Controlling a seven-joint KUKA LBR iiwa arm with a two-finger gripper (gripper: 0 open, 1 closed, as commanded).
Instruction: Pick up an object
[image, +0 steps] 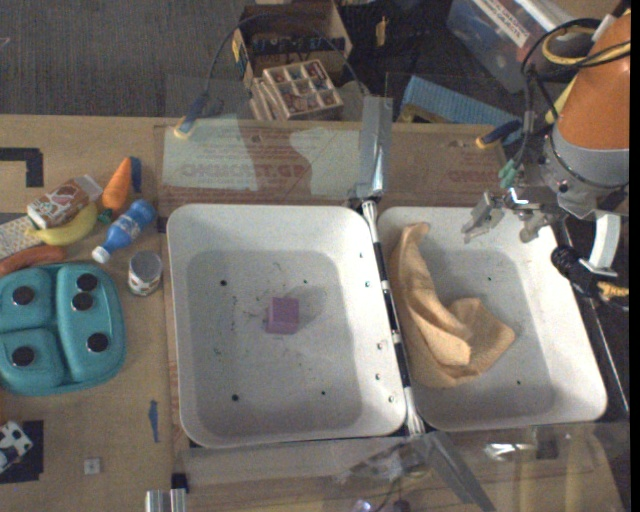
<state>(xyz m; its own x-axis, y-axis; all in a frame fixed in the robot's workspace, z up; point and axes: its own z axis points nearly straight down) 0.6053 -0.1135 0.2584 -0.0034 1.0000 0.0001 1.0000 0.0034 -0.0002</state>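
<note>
A small purple block (283, 315) lies near the middle of the left bin (190, 250). A crumpled tan cloth (440, 310) lies in the left half of the right bin (560, 330), stretching from its top-left corner down to the middle. My gripper (505, 220) hangs open above the right bin's far edge, up and to the right of the cloth, with nothing between its fingers. Behind it rises the grey arm with its orange band (600, 100).
Left of the bins lie a teal tray (60, 325), a small can (145, 272), a blue bottle (125, 230), a banana (65, 230) and a carrot (120, 182). A box of compartments (300, 88) stands at the back. Cables (590, 275) hang near the right bin's right rim.
</note>
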